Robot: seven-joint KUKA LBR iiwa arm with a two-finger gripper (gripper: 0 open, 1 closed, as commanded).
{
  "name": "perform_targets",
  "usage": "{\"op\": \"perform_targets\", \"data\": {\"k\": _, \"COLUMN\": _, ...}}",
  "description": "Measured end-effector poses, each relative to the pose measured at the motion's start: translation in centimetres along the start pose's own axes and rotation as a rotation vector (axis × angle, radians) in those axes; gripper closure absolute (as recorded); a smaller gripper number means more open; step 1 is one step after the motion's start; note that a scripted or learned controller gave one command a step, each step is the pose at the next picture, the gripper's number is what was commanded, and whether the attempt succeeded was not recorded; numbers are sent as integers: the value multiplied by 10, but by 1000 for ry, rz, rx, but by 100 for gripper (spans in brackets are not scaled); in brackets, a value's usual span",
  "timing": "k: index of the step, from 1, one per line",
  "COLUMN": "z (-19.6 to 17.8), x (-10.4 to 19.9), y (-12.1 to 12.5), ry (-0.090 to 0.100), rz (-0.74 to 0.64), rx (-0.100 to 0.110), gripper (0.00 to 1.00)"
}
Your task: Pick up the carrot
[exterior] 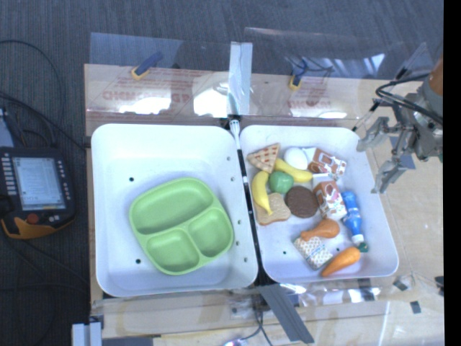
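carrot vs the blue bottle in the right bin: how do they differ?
Colour: the carrot is orange with a green tip; the blue bottle is blue with a white cap.
Pose: the carrot lies slanted along the bin's near edge; the bottle runs nearly front to back.
Shape: the carrot tapers; the bottle is more even in width.
Both lie flat in the right bin, almost meeting.

Sitting in left bin (108,193): green tray (181,224), three compartments. Crowding right bin (374,193): waffle slice (264,156), egg (295,157), two bananas (292,170) (260,192), green ball (281,182), brown cookie (302,202), toast (274,212), blue bottle (352,215), drumstick (322,230), small printed packs (328,166). Lying left of bench: pendant (36,186), cable trailing. Clamping back wall: blue-yellow clips (146,65) (297,74).
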State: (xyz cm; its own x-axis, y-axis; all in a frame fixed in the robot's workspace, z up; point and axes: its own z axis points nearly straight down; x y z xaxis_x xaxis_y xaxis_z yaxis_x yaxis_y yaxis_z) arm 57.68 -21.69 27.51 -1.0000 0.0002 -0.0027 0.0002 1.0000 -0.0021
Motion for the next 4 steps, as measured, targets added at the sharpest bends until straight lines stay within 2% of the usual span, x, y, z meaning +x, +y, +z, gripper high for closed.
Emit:
{"op": "perform_targets", "data": {"k": 1, "z": 93, "x": 50, "y": 85, "ry": 8, "rz": -2, "rx": -5, "gripper": 0}}
{"op": "perform_targets", "data": {"k": 2, "z": 183, "x": 84, "y": 97, "ry": -12, "rz": 16, "rx": 2, "gripper": 0}}
{"op": "perform_targets", "data": {"k": 3, "z": 183, "x": 84, "y": 116, "ry": -15, "rz": 129, "rx": 4, "gripper": 0}}
{"op": "perform_targets", "data": {"k": 4, "z": 184, "x": 30, "y": 100, "ry": -9, "rz": -283, "rx": 2, "gripper": 0}}
